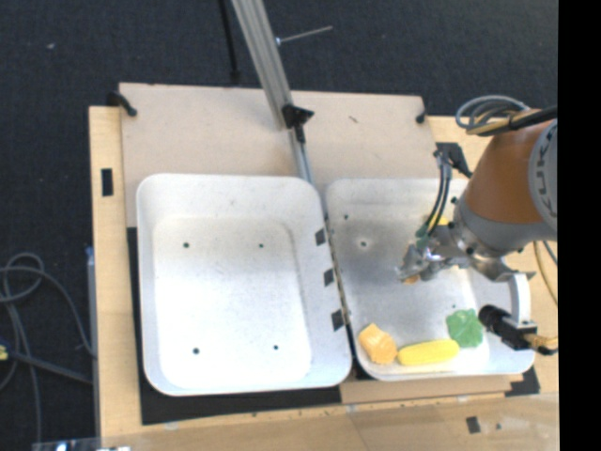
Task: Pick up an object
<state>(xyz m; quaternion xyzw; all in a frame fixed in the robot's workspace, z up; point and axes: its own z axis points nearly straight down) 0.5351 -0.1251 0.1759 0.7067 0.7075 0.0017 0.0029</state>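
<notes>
Three objects lie along the front edge of the right bin [376,214]: an orange block [377,343] at the left, a yellow corn-shaped piece [428,352] in the middle, and a green lumpy piece [464,328] at the right. My gripper [413,267] hangs over the middle of that bin, above and behind these objects, and well apart from them. Nothing shows between its fingers. The arm's orange band and grey wrist cover the bin's right side.
The left bin [160,205] lies beside the right one, with a raised rim between them. A slanted metal post [268,59] rises from the back of the bench, behind the gap between the bins. Loose cables lie off the bench at far left.
</notes>
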